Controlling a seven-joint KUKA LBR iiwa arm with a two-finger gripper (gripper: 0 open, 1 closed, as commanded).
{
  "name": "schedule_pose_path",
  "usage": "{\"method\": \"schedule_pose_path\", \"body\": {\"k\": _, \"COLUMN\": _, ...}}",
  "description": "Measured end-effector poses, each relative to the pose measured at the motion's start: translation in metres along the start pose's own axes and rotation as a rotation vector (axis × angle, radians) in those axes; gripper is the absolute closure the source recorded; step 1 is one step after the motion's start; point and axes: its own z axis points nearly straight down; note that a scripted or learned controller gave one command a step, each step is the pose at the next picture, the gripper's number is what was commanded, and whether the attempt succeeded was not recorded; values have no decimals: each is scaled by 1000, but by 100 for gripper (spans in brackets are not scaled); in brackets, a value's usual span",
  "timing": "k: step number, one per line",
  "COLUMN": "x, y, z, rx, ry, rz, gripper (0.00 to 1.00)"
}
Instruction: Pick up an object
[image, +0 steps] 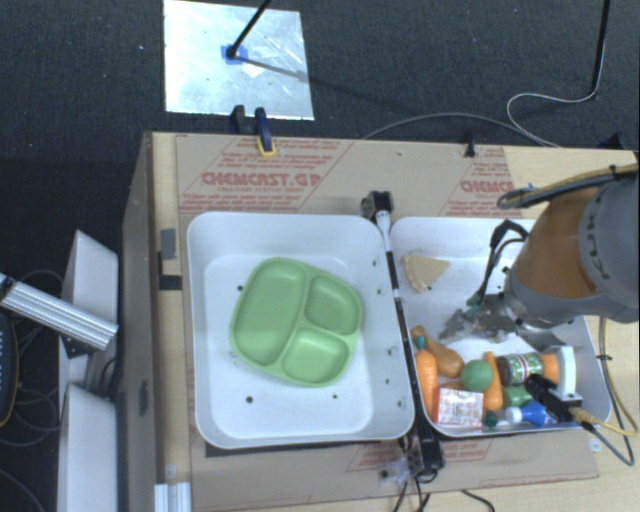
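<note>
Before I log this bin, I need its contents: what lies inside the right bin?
The right bin holds a beige wedge, carrots, a green ball, a bottle and a red-and-white packet. The arm covers its right part.

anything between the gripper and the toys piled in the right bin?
Nothing visible. The gripper hangs over the right bin, just above the orange carrot and the rest of the pile along the near edge. The green plate lies in the other bin.
</note>
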Motion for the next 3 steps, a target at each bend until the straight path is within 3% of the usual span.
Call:
{"method": "schedule_pose_path", "body": {"k": 1, "x": -28, "y": -42, "z": 0, "rx": -3, "ry": -2, "rz": 1, "gripper": 0}}
{"method": "schedule_pose_path", "body": {"k": 2, "x": -26, "y": -41, "z": -11, "rx": -4, "ry": 1, "rz": -2, "gripper": 100}}
{"method": "schedule_pose_path", "body": {"k": 3, "x": 96, "y": -2, "z": -101, "rx": -4, "ry": 3, "rz": -5, "gripper": 100}}
